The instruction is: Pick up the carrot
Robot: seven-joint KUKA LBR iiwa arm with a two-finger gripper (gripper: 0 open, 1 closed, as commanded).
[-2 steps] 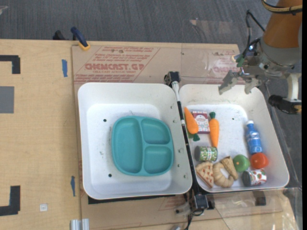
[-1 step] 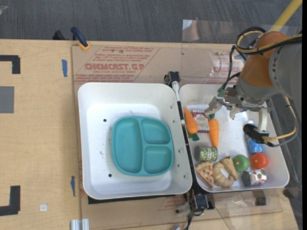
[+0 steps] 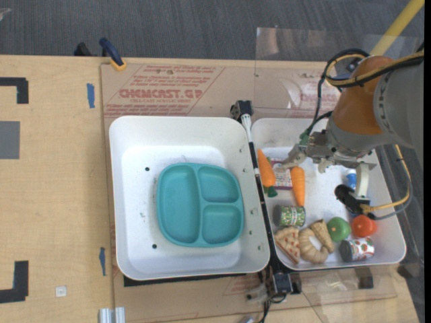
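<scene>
Two tapered orange toy carrots (image 3: 297, 186) (image 3: 266, 170) lie near my gripper (image 3: 311, 155), whose finger state I cannot tell, so I risk grasping between them.

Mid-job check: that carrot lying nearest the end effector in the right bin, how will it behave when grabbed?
The carrot looks like a smooth plastic toy, so probably stiff and light. Its tapered, rounded body may slip or roll if pinched off-centre. A second carrot lies close beside it, so a nudge could shift both.
</scene>
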